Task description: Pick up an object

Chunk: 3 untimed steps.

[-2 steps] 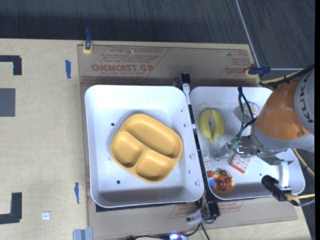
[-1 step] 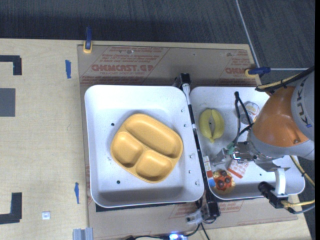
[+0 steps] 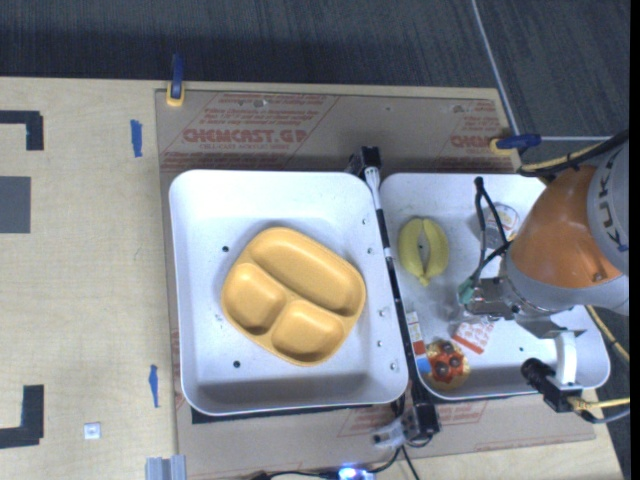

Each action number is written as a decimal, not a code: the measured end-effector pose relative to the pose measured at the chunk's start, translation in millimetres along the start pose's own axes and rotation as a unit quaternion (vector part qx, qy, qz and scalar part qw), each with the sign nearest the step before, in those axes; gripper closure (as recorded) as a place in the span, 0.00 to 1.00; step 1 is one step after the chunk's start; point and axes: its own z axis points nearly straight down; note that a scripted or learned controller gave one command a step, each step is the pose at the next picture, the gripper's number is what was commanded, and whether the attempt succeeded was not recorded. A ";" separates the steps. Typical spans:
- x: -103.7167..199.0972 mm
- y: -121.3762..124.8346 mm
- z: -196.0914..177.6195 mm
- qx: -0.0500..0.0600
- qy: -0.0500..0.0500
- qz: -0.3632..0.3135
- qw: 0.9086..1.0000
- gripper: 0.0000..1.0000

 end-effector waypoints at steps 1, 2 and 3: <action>0.4 -0.2 0.5 0.000 0.000 0.000 1.000 0.00; -0.1 -2.4 11.5 0.003 0.001 -0.001 1.000 0.00; -0.8 -0.9 1.5 0.001 0.001 -0.001 1.000 1.00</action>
